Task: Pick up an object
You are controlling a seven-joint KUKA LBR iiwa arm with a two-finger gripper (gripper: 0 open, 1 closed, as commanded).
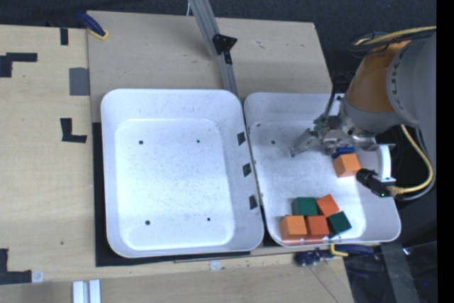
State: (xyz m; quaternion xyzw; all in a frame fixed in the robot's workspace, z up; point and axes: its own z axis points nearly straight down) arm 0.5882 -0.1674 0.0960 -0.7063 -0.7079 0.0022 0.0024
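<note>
My gripper [306,143] hangs over the upper middle of the right bin [280,108], below the grey arm with its orange band [372,85]. A single orange block [347,164] sits just right of and below the gripper, close under the wrist; whether it is touching the gripper is unclear. In the bin's near corner lies a cluster of blocks: a green one [306,206], an orange one [327,204], two more orange ones [293,226] [317,225], and a second green one [339,222].
The left bin [108,110] stands beside the right one, their rims touching. A slanted metal pole [202,3] crosses the bench behind the bins. Yellow cable [415,184] loops off the arm at the right.
</note>
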